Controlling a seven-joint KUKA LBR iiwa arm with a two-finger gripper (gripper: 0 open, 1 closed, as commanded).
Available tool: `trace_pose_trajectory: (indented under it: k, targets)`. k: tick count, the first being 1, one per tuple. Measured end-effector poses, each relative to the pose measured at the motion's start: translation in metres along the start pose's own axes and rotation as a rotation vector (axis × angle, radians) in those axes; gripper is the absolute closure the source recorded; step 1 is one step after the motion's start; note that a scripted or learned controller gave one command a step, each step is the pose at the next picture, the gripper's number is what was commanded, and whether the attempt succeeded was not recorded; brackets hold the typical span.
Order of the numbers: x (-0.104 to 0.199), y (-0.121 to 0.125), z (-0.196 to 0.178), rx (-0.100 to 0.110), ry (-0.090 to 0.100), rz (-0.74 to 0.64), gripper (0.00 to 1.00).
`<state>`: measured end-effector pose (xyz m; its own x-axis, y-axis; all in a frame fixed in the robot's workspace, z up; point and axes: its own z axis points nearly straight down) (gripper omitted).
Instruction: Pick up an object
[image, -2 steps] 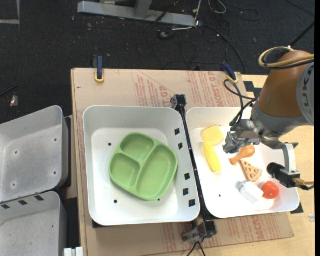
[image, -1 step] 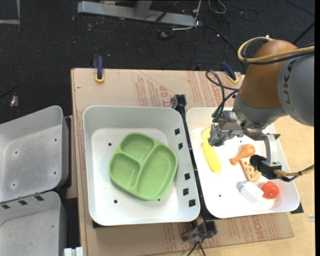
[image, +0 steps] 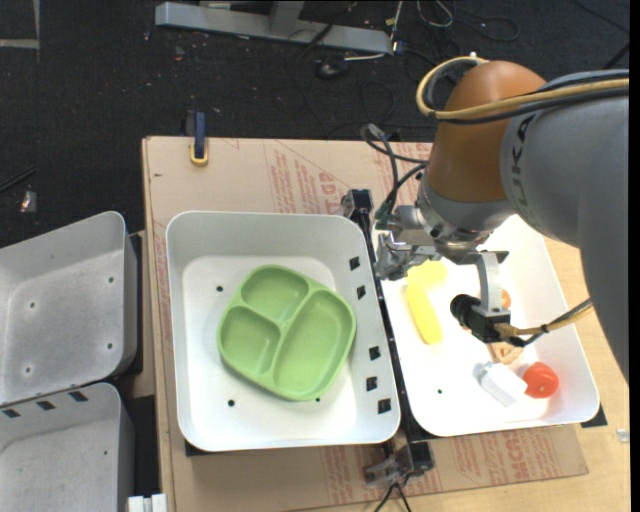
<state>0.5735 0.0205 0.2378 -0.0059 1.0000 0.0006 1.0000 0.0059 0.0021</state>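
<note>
My gripper (image: 400, 256) hangs over the back left part of the right bin (image: 570, 405), just beyond the upper end of a yellow banana-shaped piece (image: 426, 308) that lies lengthwise on the bin floor. I see nothing held in it. The grey arm and its orange band cover the bin's back. Near the front right lie a small red ball (image: 541, 380) and a white block (image: 499, 384), touching each other. A tan piece (image: 506, 351) sits just behind them, and a small orange thing (image: 504, 298) peeks out beside the wrist.
The left bin (image: 190, 300) holds a green divided plate (image: 288, 332) in its middle. The wall between the two bins runs close to my gripper's left. Two more white trays (image: 60, 300) lie off the bench at the far left.
</note>
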Motion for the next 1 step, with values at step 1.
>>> trace_pose_trajectory:
  k: [1]
  targets:
    - [0.0563,0.0044,-0.0039,0.0,0.001,-0.001,1.0]
